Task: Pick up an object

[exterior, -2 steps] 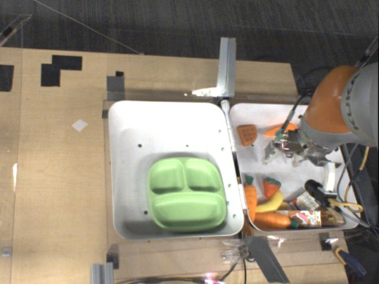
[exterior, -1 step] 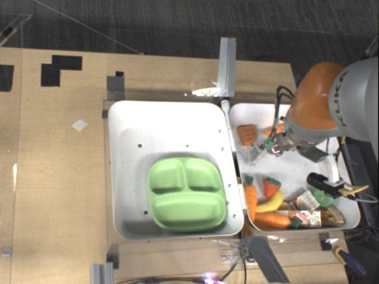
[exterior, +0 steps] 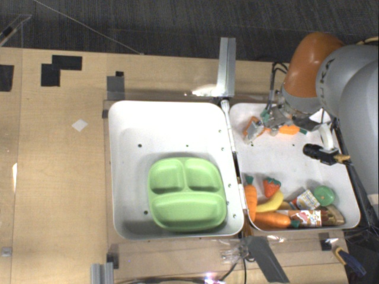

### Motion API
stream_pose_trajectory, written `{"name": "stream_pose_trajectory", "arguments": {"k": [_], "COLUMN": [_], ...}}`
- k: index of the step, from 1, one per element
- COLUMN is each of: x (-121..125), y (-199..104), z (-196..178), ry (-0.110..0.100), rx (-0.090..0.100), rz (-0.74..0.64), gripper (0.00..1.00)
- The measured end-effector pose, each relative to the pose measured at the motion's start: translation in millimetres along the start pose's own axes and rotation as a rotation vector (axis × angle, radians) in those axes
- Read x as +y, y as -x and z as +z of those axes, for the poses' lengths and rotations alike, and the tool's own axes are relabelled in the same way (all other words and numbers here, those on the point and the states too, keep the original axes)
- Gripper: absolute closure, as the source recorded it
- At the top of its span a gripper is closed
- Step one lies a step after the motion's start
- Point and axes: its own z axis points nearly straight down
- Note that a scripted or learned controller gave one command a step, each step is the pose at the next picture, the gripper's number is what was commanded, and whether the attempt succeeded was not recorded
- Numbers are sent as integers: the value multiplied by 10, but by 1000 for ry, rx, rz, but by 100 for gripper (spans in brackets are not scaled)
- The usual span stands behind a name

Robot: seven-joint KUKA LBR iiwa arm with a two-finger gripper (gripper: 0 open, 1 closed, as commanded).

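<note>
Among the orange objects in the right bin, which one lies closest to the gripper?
The small orange piece at the bin's far end, just beside the gripper. The carrots lie in the cluster at the near edge.

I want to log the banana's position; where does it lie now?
The banana lies in the right bin, near its front-left corner, between the strawberry above and an orange carrot below.

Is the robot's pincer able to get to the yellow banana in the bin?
Probably yes: the banana lies uncovered atop the toy pile, and the pincer is already over the same bin.
</note>
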Motion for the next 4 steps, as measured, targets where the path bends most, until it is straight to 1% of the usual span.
{"name": "stream_pose_trajectory", "arguments": {"k": [1, 2, 3, 4], "x": [-641, -408, -923, -1370], "y": [500, 704, -97, -506], "z": [-513, -4, -309, 6], "ry": [37, 38, 37, 56], "rx": [-26, -20, -21, -26], "rz": [-74, 116, 38, 246], "gripper": [0, 0, 0, 0]}}
